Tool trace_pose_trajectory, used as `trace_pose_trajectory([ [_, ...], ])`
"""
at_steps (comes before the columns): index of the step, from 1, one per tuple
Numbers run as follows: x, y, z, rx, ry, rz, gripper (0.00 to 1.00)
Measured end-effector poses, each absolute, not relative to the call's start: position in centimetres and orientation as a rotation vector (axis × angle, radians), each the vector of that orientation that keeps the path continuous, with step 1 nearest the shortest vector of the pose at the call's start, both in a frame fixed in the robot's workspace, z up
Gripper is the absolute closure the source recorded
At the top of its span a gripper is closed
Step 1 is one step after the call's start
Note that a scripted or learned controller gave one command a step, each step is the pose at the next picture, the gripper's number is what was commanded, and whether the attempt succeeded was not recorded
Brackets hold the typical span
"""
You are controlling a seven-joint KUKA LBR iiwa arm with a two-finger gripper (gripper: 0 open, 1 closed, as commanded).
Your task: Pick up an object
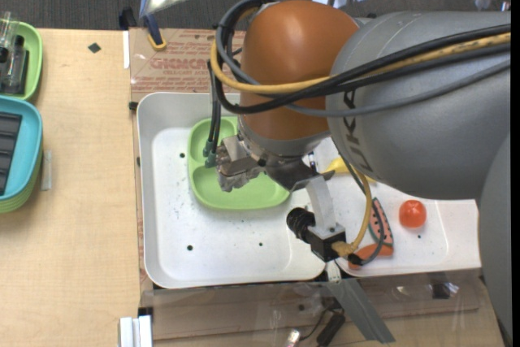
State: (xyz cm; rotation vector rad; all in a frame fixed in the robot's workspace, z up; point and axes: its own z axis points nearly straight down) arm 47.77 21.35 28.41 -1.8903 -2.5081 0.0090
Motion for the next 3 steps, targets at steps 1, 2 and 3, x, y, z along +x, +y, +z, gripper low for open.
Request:
trace_pose_trajectory([
  [1, 47.8, 22.0, 43.2, -1.869, -2.526, 0.006, 1.00],
  [2, 48.0, 22.0, 43.9, -1.867, -2.529, 0.011, 1.00],
  [3, 47.8, 20.8, 28.9, -1.934, -2.474, 0.008, 1.00],
])
